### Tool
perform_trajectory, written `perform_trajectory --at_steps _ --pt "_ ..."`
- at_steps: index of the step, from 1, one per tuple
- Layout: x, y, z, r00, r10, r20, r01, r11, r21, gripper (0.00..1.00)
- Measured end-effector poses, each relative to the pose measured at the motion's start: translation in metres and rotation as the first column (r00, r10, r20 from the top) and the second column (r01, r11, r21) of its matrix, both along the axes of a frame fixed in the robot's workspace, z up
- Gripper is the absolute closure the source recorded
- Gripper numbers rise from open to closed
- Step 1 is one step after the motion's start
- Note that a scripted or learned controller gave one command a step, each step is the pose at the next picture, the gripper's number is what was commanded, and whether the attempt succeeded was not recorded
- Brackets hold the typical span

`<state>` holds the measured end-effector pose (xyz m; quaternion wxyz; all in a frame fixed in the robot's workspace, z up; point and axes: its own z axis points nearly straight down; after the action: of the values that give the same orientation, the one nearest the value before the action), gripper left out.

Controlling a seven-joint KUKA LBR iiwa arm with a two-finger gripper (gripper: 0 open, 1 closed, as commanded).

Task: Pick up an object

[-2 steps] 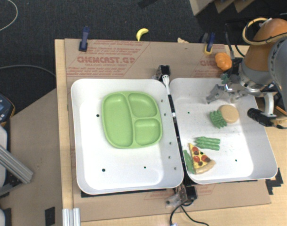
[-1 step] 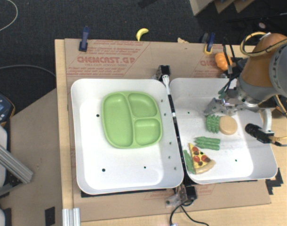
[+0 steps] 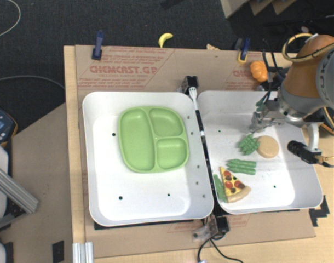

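My gripper (image 3: 258, 126) hangs over the back of the right bin (image 3: 298, 193), just above a green leafy toy (image 3: 247, 144). Touching that toy's right side is a round tan biscuit (image 3: 268, 147). Nearer the front lie a bunch of green beans (image 3: 241, 166) and a pizza slice (image 3: 232, 184) with red topping. A thin green piece (image 3: 218, 187) rests against the bin's left wall beside the pizza. Nothing is seen held in the gripper.
The left bin (image 3: 101, 163) holds a green divided plate (image 3: 154, 139). An orange toy (image 3: 258, 71) and a yellow banana (image 3: 165, 38) lie outside the bins at the back of the board. Blue clamps (image 3: 97, 45) grip the board's back edge.
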<state>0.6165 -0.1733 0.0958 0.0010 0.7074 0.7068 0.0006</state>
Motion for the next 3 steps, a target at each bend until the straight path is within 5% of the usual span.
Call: perform_trajectory --at_steps 1,2,3 --pt "0.053 0.075 -0.011 1.000 0.008 0.003 -0.008 1.000 0.001 1.00" --pt "0.028 0.239 0.096 1.000 0.013 0.008 -0.013 1.000 0.005 1.00" --pt "0.036 0.370 0.141 1.000 0.016 0.006 -0.016 1.000 0.009 1.00"
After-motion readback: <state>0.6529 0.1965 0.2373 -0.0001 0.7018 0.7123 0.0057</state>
